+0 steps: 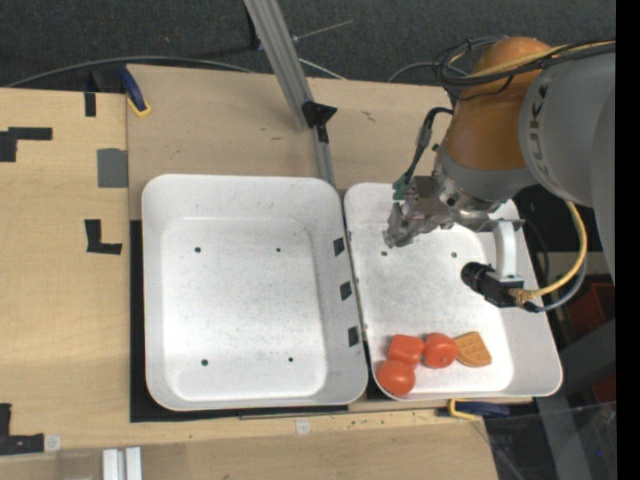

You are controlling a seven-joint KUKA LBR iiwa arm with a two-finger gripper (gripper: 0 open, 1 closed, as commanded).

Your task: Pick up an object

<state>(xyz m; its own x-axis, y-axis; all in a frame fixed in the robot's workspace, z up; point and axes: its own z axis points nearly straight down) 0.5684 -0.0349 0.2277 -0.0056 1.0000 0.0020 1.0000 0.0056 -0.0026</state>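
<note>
Gripper (pixel 397 230) | right bin (pixel 535 368) rear | red objects (pixel 412 358) well apart, possibly tomatoes

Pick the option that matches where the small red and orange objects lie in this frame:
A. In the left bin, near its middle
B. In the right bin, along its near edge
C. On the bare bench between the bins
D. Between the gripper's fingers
B. The red objects and the orange piece lie clustered along the near edge of the right bin, while the gripper hangs over that bin's far end, well apart from them.
</note>
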